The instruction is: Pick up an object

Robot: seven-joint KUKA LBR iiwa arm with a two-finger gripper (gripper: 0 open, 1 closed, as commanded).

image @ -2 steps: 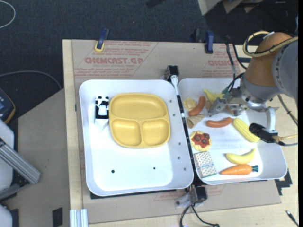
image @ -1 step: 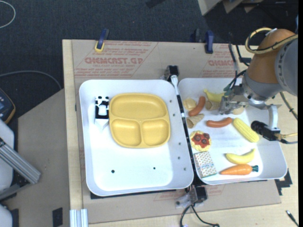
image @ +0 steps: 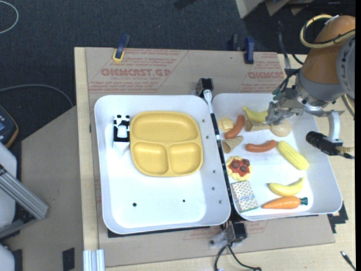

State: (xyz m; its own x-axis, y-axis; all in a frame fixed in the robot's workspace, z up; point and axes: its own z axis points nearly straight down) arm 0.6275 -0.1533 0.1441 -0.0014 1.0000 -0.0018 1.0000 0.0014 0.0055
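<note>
My gripper (image: 276,116) hangs over the back of the right bin (image: 330,193), just above a pale round food piece (image: 281,129) and beside a small banana (image: 255,115). Whether anything sits between its tips I cannot tell. Spread through that bin are a red sausage (image: 262,147), a second sausage (image: 235,126), a corn cob (image: 293,154), a banana (image: 286,187), a carrot (image: 284,202), a pizza slice (image: 239,166), a patterned cracker (image: 244,196) and a tan wedge (image: 231,144).
The left bin (image: 113,202) holds a yellow three-compartment tray (image: 166,142) and a black-and-white marker (image: 121,129). A black divider clamp (image: 205,87) sits between the bins at the back. The arm's black side piece (image: 322,143) overhangs the right bin's right edge.
</note>
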